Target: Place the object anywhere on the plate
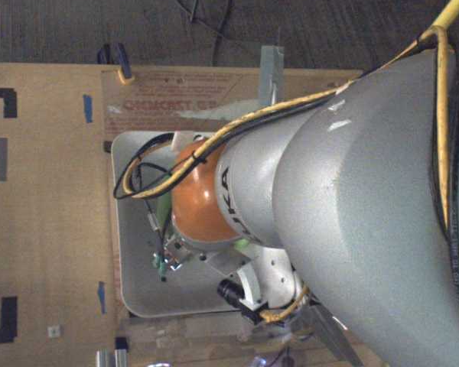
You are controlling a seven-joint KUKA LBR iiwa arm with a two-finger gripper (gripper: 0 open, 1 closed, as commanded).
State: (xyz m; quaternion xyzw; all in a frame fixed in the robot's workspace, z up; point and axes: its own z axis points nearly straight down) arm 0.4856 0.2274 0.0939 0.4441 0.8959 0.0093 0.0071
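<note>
The arm's grey body (352, 205) and its orange band (199, 201) hang over the white bin (134, 285) and hide most of its floor. The wrist end (185, 252) points down into the bin's left half, and what lies under it is hidden. Thin green slivers (164, 205) peek out at the band's left edge and below it (243, 243); I cannot tell what they belong to. A small green-tipped connector (161, 263) hangs beside the wrist.
Yellow and black cables (141, 178) loop over the bin's upper left. The wooden bench (46, 205) stretches to the left, with blue tape marks (87, 107) and black corner marks (3, 102). A blue and yellow clamp (122, 61) sits at the board's top edge.
</note>
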